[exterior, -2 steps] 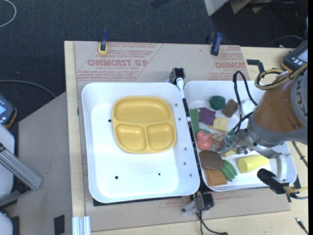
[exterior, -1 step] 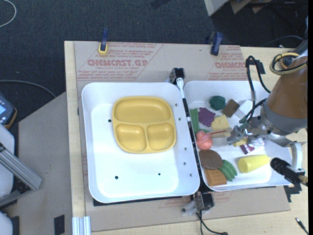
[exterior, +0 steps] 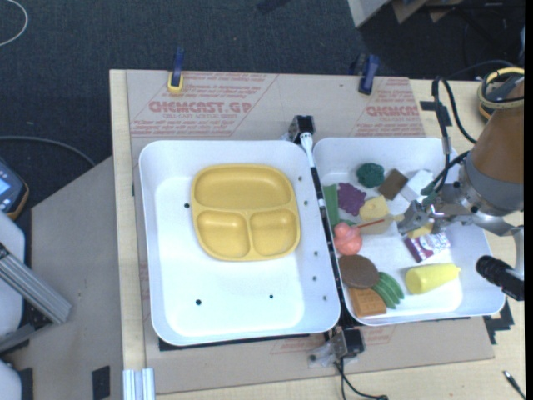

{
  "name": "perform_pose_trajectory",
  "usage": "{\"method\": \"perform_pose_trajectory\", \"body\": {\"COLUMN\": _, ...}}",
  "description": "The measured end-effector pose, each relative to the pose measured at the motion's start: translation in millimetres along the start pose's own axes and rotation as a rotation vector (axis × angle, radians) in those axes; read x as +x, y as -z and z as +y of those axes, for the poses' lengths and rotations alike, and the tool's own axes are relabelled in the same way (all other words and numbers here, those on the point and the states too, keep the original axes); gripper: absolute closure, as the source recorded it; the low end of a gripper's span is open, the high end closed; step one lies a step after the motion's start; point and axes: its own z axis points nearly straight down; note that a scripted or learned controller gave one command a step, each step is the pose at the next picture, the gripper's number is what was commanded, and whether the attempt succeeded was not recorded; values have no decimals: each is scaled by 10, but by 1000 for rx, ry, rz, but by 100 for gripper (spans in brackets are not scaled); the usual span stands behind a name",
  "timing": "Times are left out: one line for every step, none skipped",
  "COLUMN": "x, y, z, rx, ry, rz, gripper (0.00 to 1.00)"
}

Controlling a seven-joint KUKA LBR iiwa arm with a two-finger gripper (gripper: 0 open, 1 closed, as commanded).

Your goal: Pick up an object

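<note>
End effector [exterior: 425,215] hovers low in the right bin [exterior: 466,307], just above the crinkled purple-white packet [exterior: 426,244]; can't tell its state. Best approach, I'd judge: descend straight, staying off the yellow piece [exterior: 431,277] below the packet.

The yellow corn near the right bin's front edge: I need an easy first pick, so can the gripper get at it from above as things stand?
Probably yes. The yellow corn lies apart from its neighbours, uncovered, and the gripper sits in the same bin, just behind it.
</note>
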Motion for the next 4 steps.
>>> {"method": "perform_pose_trajectory", "body": {"x": -3, "y": 324, "z": 15, "rx": 1, "ry": 0, "rz": 0, "gripper": 100}}
{"method": "perform_pose_trajectory", "body": {"x": 564, "y": 402, "z": 91, "rx": 3, "ry": 5, "rz": 3, "gripper": 100}}
{"method": "perform_pose_trajectory", "body": {"x": 751, "y": 311, "z": 103, "rx": 10, "ry": 1, "rz": 4, "gripper": 100}}
{"method": "perform_pose_trajectory", "body": {"x": 562, "y": 225, "z": 122, "rx": 10, "ry": -3, "rz": 3, "gripper": 100}}
